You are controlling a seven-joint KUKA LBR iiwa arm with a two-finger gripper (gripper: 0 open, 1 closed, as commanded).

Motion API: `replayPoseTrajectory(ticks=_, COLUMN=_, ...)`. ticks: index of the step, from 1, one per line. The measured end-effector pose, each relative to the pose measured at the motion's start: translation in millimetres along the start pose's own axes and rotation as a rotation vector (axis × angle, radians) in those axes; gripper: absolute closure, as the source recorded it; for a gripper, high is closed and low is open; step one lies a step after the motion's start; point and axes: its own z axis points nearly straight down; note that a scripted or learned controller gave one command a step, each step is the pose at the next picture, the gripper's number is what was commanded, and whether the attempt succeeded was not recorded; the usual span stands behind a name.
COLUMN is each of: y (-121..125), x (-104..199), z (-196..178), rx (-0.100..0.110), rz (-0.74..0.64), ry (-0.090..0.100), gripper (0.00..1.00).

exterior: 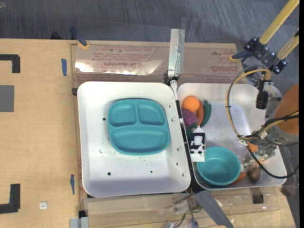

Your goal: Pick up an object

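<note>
A robot gripper [257, 152] hangs low in the right white bin [247, 103], just right of a smooth round teal bowl [218, 166]. Cables tangle over it, so I cannot tell how it is set. A brown rounded object [254, 174] sits just right of the bowl, half lost in shadow. Behind the bowl lie an orange ball [191, 103], something purple [190, 118] and a black-and-white carton [197, 144]. Left of the bowl, the other bin [90, 141] holds a glossy teal divided plate [139, 126].

Grey arm [289, 136] with an orange band, black and yellow cables looping off its metal gripper [259, 152]
</note>
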Motion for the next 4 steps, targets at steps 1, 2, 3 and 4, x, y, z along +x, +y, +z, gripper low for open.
replayPoseTrajectory(ticks=1, y=-45, x=-60, z=1, rx=0.004, rz=0.191, ry=0.014, gripper=1.0)
replayPoseTrajectory(ticks=2, y=-73, x=7, z=2, rx=-0.003, rz=-0.119, ry=0.015, gripper=1.0)
replayPoseTrajectory(ticks=3, y=-15, x=-5, z=0, rx=0.006, rz=-0.398, ry=0.011, gripper=1.0)
replayPoseTrajectory(ticks=4, y=-69, x=-59, z=1, rx=0.001, rz=-0.077, ry=0.012, gripper=1.0)
